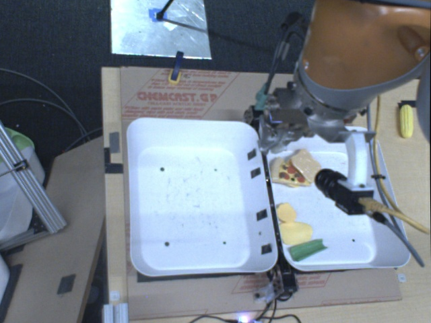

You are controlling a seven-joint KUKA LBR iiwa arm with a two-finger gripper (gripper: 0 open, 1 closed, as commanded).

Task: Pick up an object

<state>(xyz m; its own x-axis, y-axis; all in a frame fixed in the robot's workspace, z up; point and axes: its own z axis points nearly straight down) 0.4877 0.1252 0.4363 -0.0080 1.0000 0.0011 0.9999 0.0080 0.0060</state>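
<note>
The arm (357,46) looms over the right bin (377,251), hiding its far end; whether the gripper (279,123) is parted or closed, I cannot tell. Near it lie a flat pizza slice (296,169), lumpy yellow pieces (293,226) and a green pod (308,249).

Metal sheet (160,17), aluminium frame (30,187)

Arm over the right bin

The gripper (275,134) hangs at the right bin's (387,247) far left corner, near a pizza slice (297,169); yellow pieces (292,225) and a green piece (308,249) lie nearer.
</note>
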